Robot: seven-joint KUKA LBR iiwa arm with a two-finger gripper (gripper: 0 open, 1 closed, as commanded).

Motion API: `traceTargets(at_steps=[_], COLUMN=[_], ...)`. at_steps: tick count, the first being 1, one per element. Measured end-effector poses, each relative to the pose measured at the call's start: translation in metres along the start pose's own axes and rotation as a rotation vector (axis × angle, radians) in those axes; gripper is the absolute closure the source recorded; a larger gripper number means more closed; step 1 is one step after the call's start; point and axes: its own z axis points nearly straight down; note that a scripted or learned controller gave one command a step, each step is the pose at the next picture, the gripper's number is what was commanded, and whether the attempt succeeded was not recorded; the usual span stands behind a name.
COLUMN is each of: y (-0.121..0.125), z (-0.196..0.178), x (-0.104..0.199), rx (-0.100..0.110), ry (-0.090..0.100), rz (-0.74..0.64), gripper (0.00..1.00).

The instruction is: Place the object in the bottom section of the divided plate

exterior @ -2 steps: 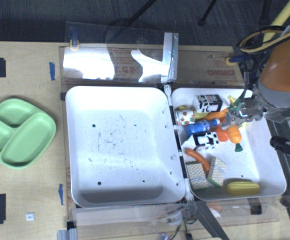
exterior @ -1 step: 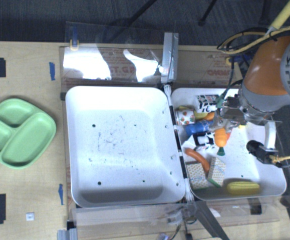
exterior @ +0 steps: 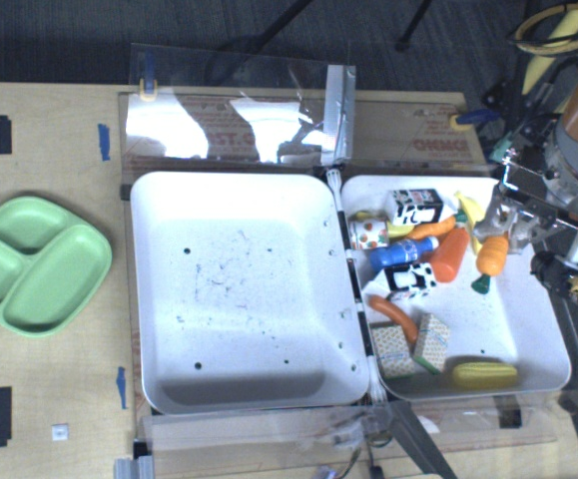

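The green divided plate (exterior: 37, 264) lies on the bench at the far left, outside the bins; its large section faces the lower right and two smaller sections lie at the upper left. My gripper (exterior: 502, 222) reaches in from the right and hangs over the right bin's (exterior: 538, 317) upper right part. Directly under it and touching it in the view is a small orange carrot-like toy (exterior: 491, 254) with a green tip (exterior: 481, 285). Whether the toy is held is hidden by the gripper body.
The right bin holds several toys: a second orange carrot (exterior: 451, 252), a blue bottle (exterior: 400, 255), a black-and-white box (exterior: 416, 206), a red sausage (exterior: 396, 316), a yellow corn-like piece (exterior: 483, 372). The left bin (exterior: 169, 208) lies between the gripper and the plate.
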Motion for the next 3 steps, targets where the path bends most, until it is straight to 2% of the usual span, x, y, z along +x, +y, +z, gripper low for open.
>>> traceTargets(at_steps=[1,2,3], y=[-0.033,-0.033,-0.045], z=[0.011,0.011,0.131], x=[0.042,0.043,0.117], rx=[0.002,0.002,0.003], ry=[-0.001,-0.001,0.0], rz=[0.685,0.685,0.842], gripper=[1.0,0.0,0.0])
